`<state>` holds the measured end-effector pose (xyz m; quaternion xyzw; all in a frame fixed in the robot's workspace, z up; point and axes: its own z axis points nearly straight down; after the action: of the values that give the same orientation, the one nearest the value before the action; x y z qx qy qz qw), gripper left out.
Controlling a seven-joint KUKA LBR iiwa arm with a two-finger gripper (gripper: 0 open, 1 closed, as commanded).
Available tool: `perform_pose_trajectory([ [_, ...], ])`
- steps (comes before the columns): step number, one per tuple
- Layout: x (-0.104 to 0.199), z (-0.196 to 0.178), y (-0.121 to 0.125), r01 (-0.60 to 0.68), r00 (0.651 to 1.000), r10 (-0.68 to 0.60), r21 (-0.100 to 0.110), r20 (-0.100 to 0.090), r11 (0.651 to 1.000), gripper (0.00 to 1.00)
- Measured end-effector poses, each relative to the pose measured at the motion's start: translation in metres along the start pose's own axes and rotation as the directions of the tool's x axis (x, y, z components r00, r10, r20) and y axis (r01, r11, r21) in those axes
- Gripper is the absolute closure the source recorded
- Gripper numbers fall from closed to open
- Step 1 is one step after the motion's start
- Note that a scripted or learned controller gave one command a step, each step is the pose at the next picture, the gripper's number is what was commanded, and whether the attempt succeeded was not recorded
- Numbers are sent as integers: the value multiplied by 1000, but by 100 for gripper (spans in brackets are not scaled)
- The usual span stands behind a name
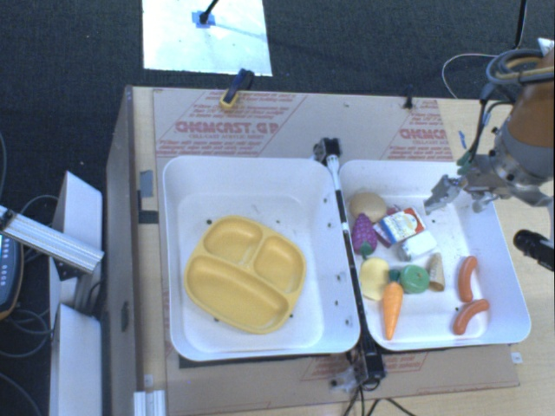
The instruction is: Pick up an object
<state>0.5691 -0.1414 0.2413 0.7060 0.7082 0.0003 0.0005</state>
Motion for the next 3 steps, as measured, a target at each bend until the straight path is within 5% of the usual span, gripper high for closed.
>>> perform_pose_trajectory([
  [1, 12, 145, -13, -3, 1000, 3, -3, 1, 1000, 0],
  [2, 23, 156, 73, 1, 1000, -1, -2, 0, 1000, 0],
  [3, 23, 145, 73, 3, 1000, -3, -4, 1, 1000, 100],
])
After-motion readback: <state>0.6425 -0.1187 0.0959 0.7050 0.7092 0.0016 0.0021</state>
